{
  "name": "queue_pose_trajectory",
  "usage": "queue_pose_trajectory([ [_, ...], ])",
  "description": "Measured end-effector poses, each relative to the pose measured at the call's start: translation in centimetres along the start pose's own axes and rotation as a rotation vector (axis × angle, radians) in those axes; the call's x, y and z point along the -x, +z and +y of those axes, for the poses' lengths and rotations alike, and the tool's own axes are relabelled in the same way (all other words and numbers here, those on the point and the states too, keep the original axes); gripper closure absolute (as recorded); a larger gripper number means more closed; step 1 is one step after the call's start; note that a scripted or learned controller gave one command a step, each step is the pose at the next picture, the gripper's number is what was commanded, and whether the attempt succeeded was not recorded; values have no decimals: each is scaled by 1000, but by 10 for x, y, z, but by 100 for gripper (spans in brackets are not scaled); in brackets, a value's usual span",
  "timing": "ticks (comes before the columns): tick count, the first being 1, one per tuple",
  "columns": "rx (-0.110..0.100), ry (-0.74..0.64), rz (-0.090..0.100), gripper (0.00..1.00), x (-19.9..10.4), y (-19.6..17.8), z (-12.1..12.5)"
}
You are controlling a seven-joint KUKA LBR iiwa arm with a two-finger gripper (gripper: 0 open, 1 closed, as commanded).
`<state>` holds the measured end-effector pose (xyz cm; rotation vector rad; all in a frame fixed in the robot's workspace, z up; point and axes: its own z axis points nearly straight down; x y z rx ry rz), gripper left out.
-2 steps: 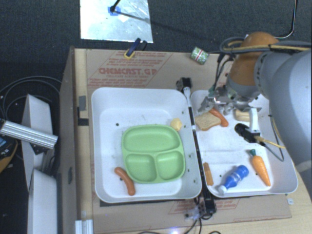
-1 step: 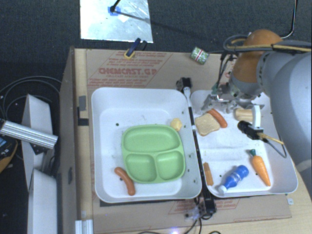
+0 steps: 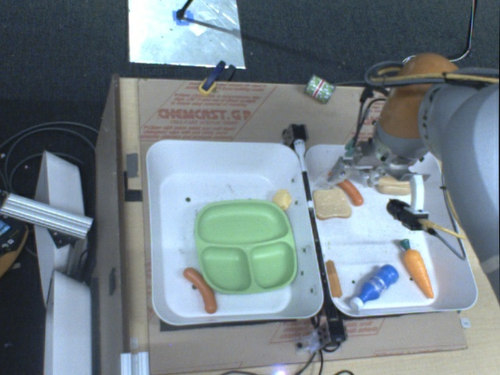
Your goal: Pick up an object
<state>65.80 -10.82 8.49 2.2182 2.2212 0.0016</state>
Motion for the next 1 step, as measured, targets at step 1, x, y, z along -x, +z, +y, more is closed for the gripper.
queue_pose_trajectory([
  [1, 3, -2, 0, 100, 0, -11, 1],
])
